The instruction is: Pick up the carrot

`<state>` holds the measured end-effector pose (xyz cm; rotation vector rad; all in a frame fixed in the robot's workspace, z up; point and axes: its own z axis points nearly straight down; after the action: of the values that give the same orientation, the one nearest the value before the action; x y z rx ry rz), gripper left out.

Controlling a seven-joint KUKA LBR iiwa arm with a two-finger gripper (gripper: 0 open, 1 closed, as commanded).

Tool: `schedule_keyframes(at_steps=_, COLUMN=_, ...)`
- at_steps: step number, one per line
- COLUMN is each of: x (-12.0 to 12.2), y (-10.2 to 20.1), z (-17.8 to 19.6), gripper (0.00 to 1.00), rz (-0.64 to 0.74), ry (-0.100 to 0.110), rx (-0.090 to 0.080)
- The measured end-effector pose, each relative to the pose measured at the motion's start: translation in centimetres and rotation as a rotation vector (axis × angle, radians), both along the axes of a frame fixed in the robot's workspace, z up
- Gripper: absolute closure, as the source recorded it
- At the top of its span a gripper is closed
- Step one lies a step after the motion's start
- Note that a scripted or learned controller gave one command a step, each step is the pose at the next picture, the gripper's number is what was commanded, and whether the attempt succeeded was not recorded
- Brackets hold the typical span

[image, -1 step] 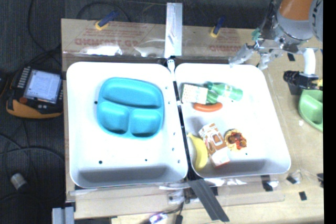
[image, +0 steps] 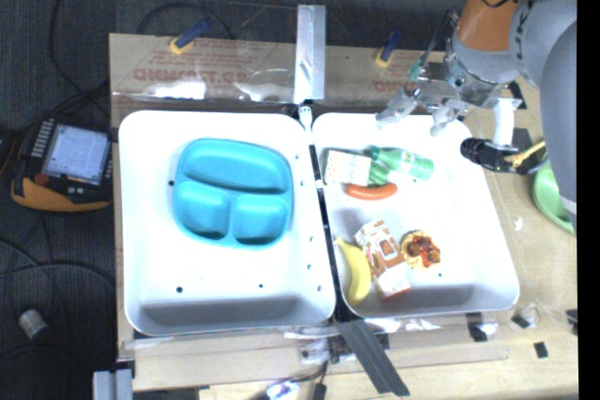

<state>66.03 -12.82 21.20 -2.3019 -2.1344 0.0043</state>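
The carrot [image: 370,192] is a short orange-red stick lying flat in the right bin [image: 469,229], just below a green bottle [image: 401,165]. My gripper [image: 412,116] hangs over the bin's back rim, above and to the right of the carrot and well apart from it. Its two fingers are spread open, and nothing is between them.
A white packet [image: 344,167] lies left of the bottle. Nearer the front are a banana [image: 353,270], a small carton [image: 384,259] and a dark red food piece [image: 423,248]. The left bin [image: 150,286] holds a blue divided tray [image: 232,192].
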Motion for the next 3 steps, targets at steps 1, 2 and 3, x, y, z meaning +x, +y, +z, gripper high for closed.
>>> schedule_keyframes(at_steps=1, x=-5.4, y=-3.3, z=-4.9, gripper=0.00, rz=-0.032, ry=0.000, rx=-0.002)
schedule_keyframes(at_steps=2, x=-13.9, y=-5.5, z=-2.5, gripper=0.00, rz=0.091, ry=0.000, rx=0.000)
schedule_keyframes(at_steps=3, x=-9.8, y=-6.4, z=-12.3, gripper=0.00, rz=0.088, ry=-0.014, rx=-0.004)
